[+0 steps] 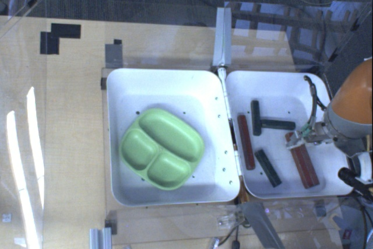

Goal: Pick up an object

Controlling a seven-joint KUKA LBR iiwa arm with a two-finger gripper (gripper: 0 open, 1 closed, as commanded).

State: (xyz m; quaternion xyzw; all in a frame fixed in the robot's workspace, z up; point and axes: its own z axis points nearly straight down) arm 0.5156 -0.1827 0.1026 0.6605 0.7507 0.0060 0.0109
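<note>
Orange-banded arm is parked over the right bin (326, 83), gripper (304, 138) low at the top end of a red bar (304, 165). Can't tell how its jaws stand, too small and cluttered down there. Looks like it's mid-approach on that bar, nothing lifted yet imo. Just left of it sits a dark T-piece (267, 122), below that a dark block (268, 167), and a second red bar (245, 141) along the left wall. Green tray (162, 147) is in the other bin. Next it'd need to straddle the bar, close, then lift
</note>
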